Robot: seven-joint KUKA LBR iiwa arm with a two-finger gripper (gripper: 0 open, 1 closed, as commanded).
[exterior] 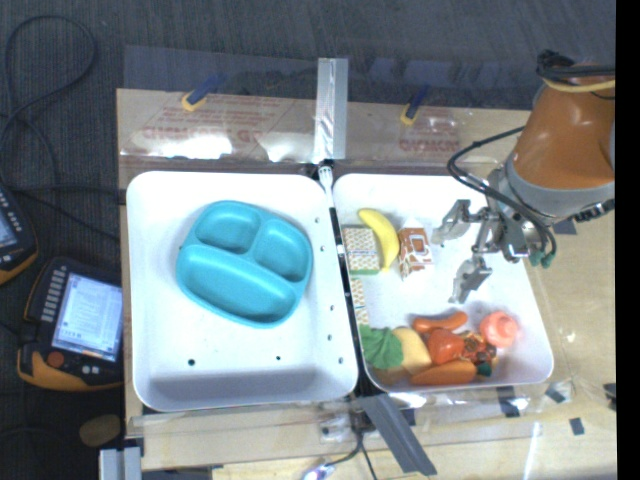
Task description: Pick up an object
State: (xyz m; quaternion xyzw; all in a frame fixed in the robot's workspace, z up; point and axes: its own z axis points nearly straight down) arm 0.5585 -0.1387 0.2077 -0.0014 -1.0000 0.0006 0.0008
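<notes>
Two white bins sat side by side on the tabletop (150, 118). Left bin (160, 368) carried a blue divided plate (245, 260). Right bin (535, 338) held toy food, with the gripper (461, 250) hovering above its bare middle, fingers spread apart, holding nothing. A small brown carton (413, 250) lay just left of it, a banana (380, 235) further left, and a pink ball (499, 328) below.
</notes>
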